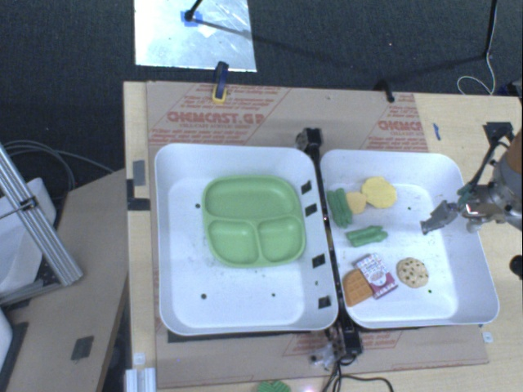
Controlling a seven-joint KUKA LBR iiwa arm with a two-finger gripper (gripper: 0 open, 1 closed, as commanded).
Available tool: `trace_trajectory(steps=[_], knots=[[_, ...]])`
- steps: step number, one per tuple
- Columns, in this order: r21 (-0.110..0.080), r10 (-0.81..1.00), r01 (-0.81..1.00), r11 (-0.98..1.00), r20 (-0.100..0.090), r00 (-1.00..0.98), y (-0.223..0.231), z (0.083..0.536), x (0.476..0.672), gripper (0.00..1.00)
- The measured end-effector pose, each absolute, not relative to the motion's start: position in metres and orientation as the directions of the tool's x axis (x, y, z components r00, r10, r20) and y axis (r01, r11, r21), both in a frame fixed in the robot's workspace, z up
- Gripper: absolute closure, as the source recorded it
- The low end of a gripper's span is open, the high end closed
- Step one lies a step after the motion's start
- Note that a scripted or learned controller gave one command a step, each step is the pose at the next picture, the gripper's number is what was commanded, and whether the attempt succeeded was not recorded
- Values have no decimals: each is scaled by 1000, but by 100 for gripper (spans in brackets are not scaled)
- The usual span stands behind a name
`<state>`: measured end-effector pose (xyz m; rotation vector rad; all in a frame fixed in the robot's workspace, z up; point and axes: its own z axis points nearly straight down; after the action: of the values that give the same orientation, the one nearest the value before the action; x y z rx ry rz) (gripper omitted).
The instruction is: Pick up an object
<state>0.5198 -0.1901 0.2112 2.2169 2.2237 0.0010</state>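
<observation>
1. A bench [270, 104] covered in printed cardboard is carrying two shallow white bins side by side, seen from above at a slant.

2. The left bin [176, 219] is holding a pale green divided plate [252, 221] with three compartments, lying near its middle.

3. The right bin [466, 284] is holding all the small things the task could take, gathered mostly in its left half.

4. The grey arm is reaching in from the right edge, and its gripper [433, 221] is hanging over the right part of the right bin, apart from every object. Whether its fingers are spread or pressed together cannot be told from this angle.

5. Nearest the gripper, the round cookie [413, 272] is lying alone with bare floor around it; judging from this, it is the easiest target, since the fingers could straddle it without nudging a neighbour.

6. A red and white packet [376, 273] is lying just beside an orange cracker [355, 287], the two touching or overlapping, so a grasp there is likely to catch both or slip.

7. A yellow round piece [379, 192] is sitting touching a smaller yellow piece [355, 202] near the bin's far side.

8. A green pod-like piece [339, 207] is lying close against the bin's left wall, leaving little room for a finger on that side.

9. Another green piece [366, 236] is lying near the middle, fairly free; closing across its narrow width looks best.

10. In each case the gripper is needing to centre itself above the chosen object before descending.
</observation>
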Motion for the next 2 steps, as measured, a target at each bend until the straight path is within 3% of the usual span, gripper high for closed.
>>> trace_trajectory(steps=[1,2], knots=[[1,1000,1000,9,1,-9,-146,159,560,0],[7,1000,1000,7,-2,-7,-142,175,606,0]])
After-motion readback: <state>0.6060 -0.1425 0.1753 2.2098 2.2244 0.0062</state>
